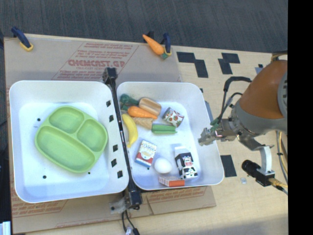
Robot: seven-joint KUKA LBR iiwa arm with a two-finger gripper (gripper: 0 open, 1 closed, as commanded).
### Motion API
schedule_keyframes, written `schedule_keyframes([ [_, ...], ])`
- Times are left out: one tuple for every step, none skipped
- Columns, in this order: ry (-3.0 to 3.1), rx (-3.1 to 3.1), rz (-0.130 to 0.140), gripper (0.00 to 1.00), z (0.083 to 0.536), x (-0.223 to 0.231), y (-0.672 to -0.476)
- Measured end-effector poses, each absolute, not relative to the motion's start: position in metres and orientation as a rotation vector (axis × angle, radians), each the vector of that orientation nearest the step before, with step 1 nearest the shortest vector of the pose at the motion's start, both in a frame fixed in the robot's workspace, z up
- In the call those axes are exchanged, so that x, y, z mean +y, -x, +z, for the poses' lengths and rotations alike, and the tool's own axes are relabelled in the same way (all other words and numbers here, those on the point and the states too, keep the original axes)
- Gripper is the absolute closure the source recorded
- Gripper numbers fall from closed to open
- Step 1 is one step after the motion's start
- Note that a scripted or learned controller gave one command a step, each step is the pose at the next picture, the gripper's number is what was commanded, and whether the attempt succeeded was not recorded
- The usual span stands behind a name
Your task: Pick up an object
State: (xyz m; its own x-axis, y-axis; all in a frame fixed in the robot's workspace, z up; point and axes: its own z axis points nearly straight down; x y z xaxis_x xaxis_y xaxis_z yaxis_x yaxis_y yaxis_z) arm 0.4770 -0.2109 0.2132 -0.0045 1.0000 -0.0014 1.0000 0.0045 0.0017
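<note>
One cardboard sheet point(100, 62) reads "CHEMCAST GP" in red.

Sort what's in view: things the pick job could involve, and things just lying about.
For the job:
gripper, at the right bin's right rim
banana
carrot
white egg
cow-print carton

Lying about:
green divided plate in the left bin
orange clamp

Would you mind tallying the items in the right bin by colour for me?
Orange: 2, carrot, small box
Yellow: 1, banana
Green: 2, bean, leafy piece
White: 2, egg, milk carton
Tan: 1, bun
Multicoloured: 2, cartons
Total: 10
</note>
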Motion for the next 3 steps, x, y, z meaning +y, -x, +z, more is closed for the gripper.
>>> schedule_keyframes([
  [-2.214, 2.224, 0.0, 1.0, 0.2141, -0.2111, -0.4771],
  [-2.216, 2.226, -0.001, 1.0, 0.2121, -0.211, -0.4767],
  [-2.213, 2.223, 0.0, 1.0, 0.2157, -0.2114, -0.4773],
])
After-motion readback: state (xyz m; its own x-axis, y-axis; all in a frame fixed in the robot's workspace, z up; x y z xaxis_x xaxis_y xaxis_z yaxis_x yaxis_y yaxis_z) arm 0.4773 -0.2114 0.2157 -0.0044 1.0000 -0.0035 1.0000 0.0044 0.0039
